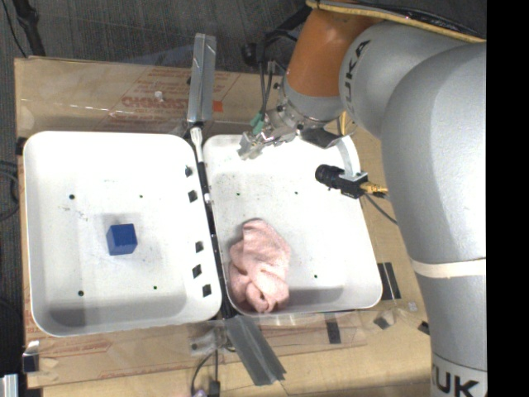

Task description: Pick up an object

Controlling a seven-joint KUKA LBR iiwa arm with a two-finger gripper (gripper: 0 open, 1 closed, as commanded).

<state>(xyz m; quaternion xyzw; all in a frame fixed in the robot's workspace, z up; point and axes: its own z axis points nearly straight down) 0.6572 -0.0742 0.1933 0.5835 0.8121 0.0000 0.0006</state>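
Pink cloth [259, 265], crumpled into a soft heap, lies in the right bin [331, 222], toward that bin's near left corner, beside the divider between the bins. Its long axis seems to run from the bin's far side toward its near wall, though the folds blur this. A blue cube [121, 238] sits in the left bin [66, 172]. The claw [263, 136] hangs over the right bin's far left corner, well apart from the cloth; its opening cannot be told. A descent here could close on bare bin floor, or pinch only a loose fold that slips free.
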